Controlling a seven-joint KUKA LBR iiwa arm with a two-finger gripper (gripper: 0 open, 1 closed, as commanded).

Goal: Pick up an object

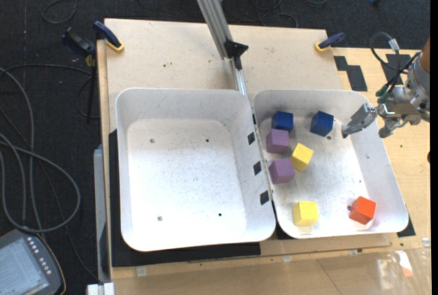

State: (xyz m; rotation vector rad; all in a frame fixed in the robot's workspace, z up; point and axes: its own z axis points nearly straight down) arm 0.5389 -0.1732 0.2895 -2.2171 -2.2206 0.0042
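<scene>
Your jaws [374, 120] hang spread and empty over the right bin's [390, 177] far right rim. The nearest cube, blue [321, 123], sits just left of them. Descend here and one finger may strike the rim, or nudge the cube away.
</scene>
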